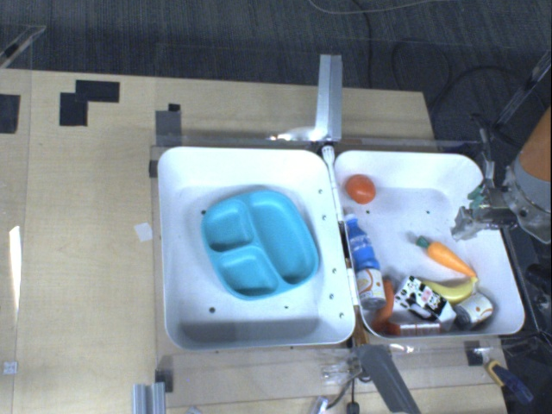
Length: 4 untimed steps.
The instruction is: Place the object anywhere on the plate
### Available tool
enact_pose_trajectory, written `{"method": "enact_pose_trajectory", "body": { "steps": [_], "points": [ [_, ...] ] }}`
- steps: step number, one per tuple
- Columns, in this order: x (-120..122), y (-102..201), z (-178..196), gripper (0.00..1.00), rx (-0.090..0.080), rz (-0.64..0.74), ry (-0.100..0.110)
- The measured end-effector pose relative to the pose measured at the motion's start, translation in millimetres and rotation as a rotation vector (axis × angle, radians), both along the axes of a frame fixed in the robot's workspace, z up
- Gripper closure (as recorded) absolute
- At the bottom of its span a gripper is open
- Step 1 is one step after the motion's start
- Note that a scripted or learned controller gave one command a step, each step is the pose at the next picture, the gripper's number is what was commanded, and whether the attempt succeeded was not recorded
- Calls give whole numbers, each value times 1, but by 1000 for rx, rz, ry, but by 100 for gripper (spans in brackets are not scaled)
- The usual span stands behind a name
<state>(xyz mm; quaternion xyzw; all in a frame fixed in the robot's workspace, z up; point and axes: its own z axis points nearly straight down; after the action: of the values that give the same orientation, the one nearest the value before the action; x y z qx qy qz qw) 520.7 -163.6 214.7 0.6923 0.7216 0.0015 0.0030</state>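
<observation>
A light blue plate [259,241] with three compartments lies in the middle of the left bin [181,317]. The right bin [405,179] holds the loose objects. An orange round fruit [360,188] sits near its far left corner. A carrot [450,255] lies right of centre, with a banana [455,290] just in front of it. My gripper [473,217] hangs over the right side of that bin, just above and right of the carrot's green end, with nothing seen in it.
A blue-labelled bottle [363,257] lies along the right bin's left wall. A black-and-white patterned toy [423,297], a red item [387,304] and a dark can [476,310] crowd the near edge. A metal post [329,93] stands behind the divider.
</observation>
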Motion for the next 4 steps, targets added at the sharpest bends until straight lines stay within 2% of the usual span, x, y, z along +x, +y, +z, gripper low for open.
{"method": "enact_pose_trajectory", "body": {
  "steps": [1, 2, 3, 4],
  "points": [
    [62, 80, 4, 100, 2, 24, 2],
    [108, 147, 23, 100, 2, -70, 1],
    [-2, 174, 41, 100, 2, 174, 2],
    [6, 258, 22, 100, 2, 183, 3]
  ]
}}
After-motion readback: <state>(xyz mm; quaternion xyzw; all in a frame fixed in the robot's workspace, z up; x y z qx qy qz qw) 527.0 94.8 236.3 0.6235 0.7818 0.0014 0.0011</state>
